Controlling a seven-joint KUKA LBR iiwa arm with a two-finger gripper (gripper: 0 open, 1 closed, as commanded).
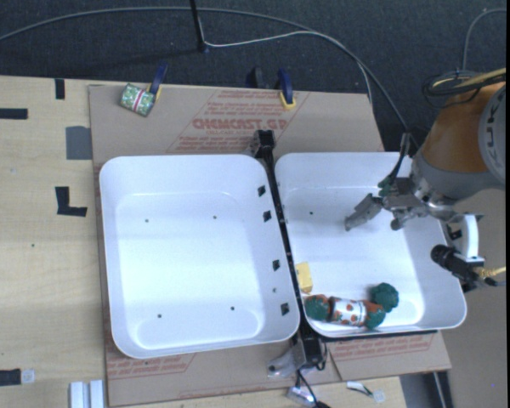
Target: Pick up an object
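Note:
My gripper (pixel 376 220) hangs over the upper middle of the right bin (pixel 323 172), reaching in from the right on the grey arm with its orange band. Its two fingers are spread open with nothing between them. Along the near edge of that bin lie a small yellow block (pixel 303 276), a red, white and green toy (pixel 343 311) lying on its side, and a teal lump (pixel 385 295) touching the toy's right end. All three sit well below the gripper in the view, apart from it.
The left bin (pixel 119 228) sits beside the right one, split from it by a black divider (pixel 276 236). A small green box (pixel 137 99) and clamps (pixel 285 87) rest on the cardboard behind the bins. A black cable (pixel 323 41) arcs overhead.

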